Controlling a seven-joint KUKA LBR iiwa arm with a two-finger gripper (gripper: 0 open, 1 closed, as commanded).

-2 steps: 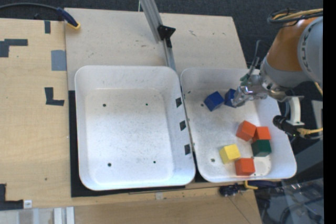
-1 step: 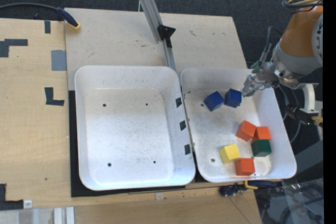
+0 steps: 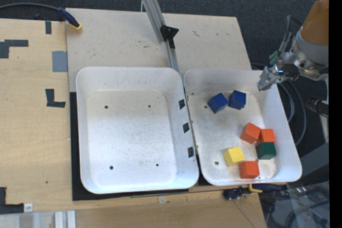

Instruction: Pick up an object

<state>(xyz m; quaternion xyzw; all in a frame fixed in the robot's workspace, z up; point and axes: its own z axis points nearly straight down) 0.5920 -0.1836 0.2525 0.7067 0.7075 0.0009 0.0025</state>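
The left bin [image 3: 131, 131] sat to the left of the right bin [image 3: 278, 115], the two touching along their shared edge on the table [image 3: 208, 40]. Everything of interest lay in the right bin. Near that bin's upper middle were two blue cubes, the first blue cube [image 3: 217, 102] just left of the second blue cube [image 3: 237, 99], almost touching. Lower down, toward the right bin's near edge, the yellow cube [image 3: 233, 156] sat on its own, with an orange cube [image 3: 249, 169] just below and right of it. Above that, a second orange cube [image 3: 250, 132] leaned against a third orange cube [image 3: 267, 135], and the green cube [image 3: 265, 150] was tucked right under those two. Over at the right bin's upper right rim, the gripper [image 3: 265, 81] hung above the edge, well apart from every cube, carrying nothing; whether it was spread or closed, I couldn't tell from here.
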